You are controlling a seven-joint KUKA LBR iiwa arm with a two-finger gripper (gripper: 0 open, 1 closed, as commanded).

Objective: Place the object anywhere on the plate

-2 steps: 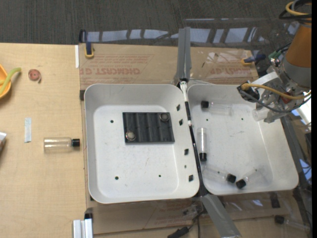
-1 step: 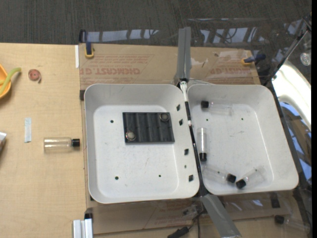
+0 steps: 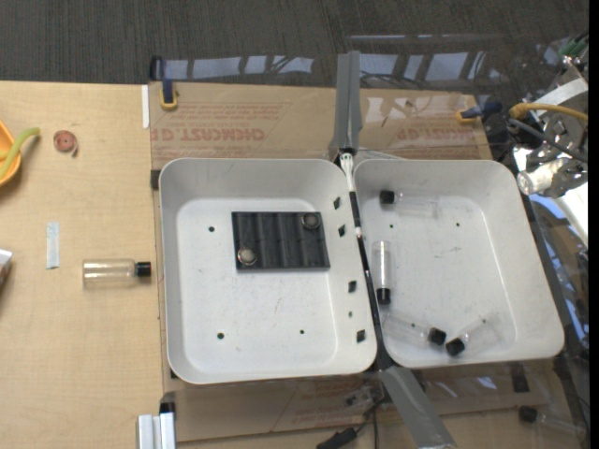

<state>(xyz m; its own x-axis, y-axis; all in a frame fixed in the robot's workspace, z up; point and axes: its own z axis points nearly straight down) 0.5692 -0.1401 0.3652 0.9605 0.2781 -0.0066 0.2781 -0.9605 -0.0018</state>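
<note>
**Supervisor:** Report materials and shapes.

**Operator:** I see two shallow white bins with rounded corners, set side by side on brown cardboard. The left bin [image 3: 187, 325] carries the plate [image 3: 281, 241], a dark, ribbed, flat rectangle. Two small round grey pieces sit on it, one at its far right corner [image 3: 311, 221] and one at its near left corner [image 3: 246, 256]. The right bin [image 3: 505, 251] holds four clear cylindrical vials with black caps.

**Supervisor:** Edges and open room?

**Operator:** The plate lies towards the far side of its bin, apart from all four walls, with bare white floor around it and most of it on the near side. The middle of the right bin's floor is bare.

**Supervisor:** Location and axis of the task's thing?

**Operator:** The wall vial [image 3: 381, 269] lies just beside the right bin's left wall, long axis running far to near, cap at the near end. The far vial [image 3: 407, 202] lies across the bin, cap to the view's left. Two near vials [image 3: 435, 335] [image 3: 456, 346] lie with caps close together and bodies angled apart. A fifth vial [image 3: 117, 270] lies on the wooden table [image 3: 75, 363] left of the bins, cap pointing towards them.

**Supervisor:** Jaws?

**Operator:** I cannot tell their state.
</note>
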